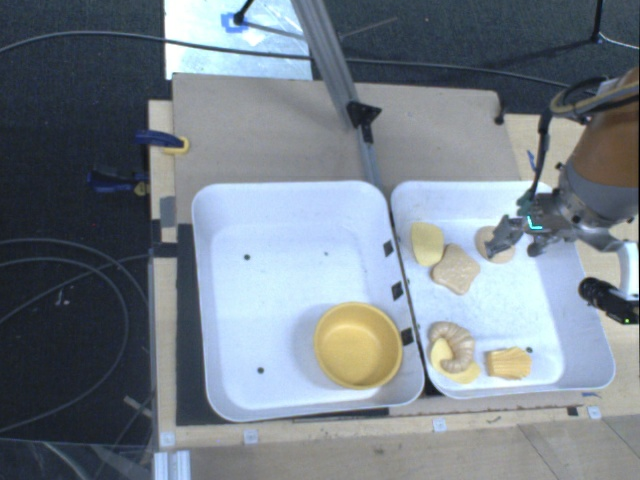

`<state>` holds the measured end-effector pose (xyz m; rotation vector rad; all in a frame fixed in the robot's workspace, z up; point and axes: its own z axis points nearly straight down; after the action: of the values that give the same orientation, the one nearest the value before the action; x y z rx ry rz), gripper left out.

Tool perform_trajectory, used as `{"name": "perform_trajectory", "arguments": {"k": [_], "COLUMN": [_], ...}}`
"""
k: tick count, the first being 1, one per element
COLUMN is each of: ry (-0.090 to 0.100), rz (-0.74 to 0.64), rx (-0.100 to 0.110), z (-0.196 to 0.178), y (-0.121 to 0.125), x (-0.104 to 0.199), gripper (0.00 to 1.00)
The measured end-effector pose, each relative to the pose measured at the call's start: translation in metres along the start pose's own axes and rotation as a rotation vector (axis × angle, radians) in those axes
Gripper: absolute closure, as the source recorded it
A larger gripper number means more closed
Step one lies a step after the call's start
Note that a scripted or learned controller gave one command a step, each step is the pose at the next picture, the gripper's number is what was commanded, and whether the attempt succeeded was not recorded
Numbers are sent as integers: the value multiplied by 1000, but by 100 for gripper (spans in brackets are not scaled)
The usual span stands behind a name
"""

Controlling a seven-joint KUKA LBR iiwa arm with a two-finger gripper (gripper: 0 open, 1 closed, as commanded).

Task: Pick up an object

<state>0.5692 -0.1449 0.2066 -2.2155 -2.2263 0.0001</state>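
Note:
My gripper [520, 240] hangs over the back of the right bin [575, 308], low, with its two dark fingers apart and nothing between them. A small round tan piece [491, 245] lies right at the left finger's tip, touching or nearly touching it. Farther left in the same bin lie a yellow wedge [427, 242] and a tan flat biscuit shape [455, 270]. Near the front of the bin are a curled tan and yellow croissant shape [452, 348] and a ridged yellow block [509, 363].
The left bin [260, 258] holds a yellow bowl [358, 344] at its front right corner. A slanted grey pole [335, 58] crosses the back of the bench and ends at the bins' shared wall. The arm's grey and orange body [605, 168] stands at the right edge.

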Motion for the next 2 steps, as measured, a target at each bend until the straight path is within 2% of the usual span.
{"name": "perform_trajectory", "arguments": {"k": [1,2], "ry": [-1,0], "rz": [0,4], "rx": [-2,3], "z": [-1,61], "y": [1,-3], "x": [0,2], "gripper": [0,0]}}
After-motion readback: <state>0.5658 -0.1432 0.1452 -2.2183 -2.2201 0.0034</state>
